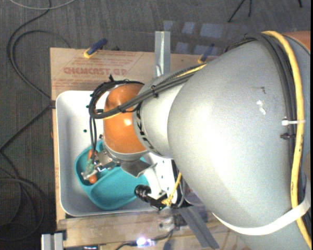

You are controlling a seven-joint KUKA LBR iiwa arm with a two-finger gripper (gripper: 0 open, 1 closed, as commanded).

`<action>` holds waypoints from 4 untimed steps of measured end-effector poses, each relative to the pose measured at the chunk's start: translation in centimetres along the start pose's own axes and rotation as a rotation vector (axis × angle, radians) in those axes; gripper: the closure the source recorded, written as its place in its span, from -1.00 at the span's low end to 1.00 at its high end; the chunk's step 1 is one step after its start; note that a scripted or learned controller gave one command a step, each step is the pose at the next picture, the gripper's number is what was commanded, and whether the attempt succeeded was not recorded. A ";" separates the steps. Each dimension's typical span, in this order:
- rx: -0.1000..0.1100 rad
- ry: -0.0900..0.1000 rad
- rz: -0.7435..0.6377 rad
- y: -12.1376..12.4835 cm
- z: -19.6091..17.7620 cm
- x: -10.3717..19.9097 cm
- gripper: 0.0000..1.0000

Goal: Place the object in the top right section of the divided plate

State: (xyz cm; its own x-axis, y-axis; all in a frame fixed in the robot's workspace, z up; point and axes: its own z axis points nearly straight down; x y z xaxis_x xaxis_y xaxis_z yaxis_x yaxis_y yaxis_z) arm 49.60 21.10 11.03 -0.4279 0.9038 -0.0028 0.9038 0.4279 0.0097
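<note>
Faded red block lettering runs across the brown cardboard sheet (88, 69) lying under the white bin (68, 139); it seems to read "CHEMCAST GP", though the print is pale and partly uncertain. Dark markings on the grey arm (224, 139) are too blurred to read.

Arm (219, 134) over teal plate (112, 191)
</note>
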 end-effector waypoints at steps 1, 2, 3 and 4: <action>0.014 0.001 -0.146 -2.3 -12.9 -2.6 1.00; -0.016 0.001 -0.007 -1.6 -1.1 -2.2 1.00; 0.014 -0.001 -0.150 5.9 -17.6 -1.4 1.00; 0.019 0.006 -0.152 -3.4 -2.1 -4.2 1.00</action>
State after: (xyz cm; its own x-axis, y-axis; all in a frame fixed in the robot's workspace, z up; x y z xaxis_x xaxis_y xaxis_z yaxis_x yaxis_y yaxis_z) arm 48.24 15.87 13.12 -0.5600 0.8285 0.0027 0.8284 0.5600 -0.0093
